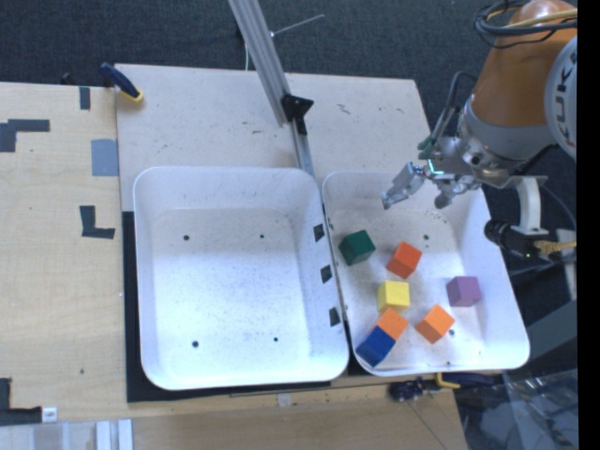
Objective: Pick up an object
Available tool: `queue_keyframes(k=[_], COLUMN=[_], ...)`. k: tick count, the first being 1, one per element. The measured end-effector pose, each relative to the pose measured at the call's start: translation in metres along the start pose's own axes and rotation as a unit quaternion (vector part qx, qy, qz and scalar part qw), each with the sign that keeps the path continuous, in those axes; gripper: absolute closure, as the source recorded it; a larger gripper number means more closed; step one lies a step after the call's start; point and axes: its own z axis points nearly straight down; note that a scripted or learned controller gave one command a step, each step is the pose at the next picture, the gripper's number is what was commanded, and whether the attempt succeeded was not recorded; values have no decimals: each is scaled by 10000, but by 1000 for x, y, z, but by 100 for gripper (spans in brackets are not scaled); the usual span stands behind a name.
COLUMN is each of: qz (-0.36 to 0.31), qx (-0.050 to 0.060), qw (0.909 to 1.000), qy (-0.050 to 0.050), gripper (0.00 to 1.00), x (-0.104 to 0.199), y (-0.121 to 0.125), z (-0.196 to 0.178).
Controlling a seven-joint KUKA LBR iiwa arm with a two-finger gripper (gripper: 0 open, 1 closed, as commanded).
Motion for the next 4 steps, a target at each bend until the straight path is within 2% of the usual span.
queue_keyframes(k=[1, 3, 4], qz=[-4, 3, 15], qx=[-24, 12, -91], qw=[10000, 10000, 9999], qy=[-5, -6, -38], gripper=[0, 0, 0], x=[0, 1, -8], y=[1, -12, -9], z=[-3, 107, 159])
